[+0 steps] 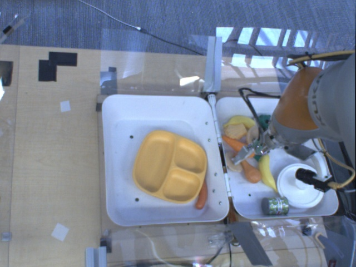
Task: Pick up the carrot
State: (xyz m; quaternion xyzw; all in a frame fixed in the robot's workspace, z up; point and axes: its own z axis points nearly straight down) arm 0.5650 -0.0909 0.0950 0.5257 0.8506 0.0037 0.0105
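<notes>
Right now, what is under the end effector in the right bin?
A carrot pokes out below the end effector, beside a banana; another orange piece lies up-left. Whatever sits directly beneath it is covered.

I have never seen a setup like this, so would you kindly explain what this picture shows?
One camera is fixed above a bench and looks down at a slant. The grey and orange shape on the right is a robot arm. Its gripper hangs low over the right bin, among a pile of food items: a banana, orange carrot-like pieces, a green can and a white round container. The left bin holds a yellow divided plate, with another orange piece beside it. I cannot tell whether the gripper holds anything.
</notes>
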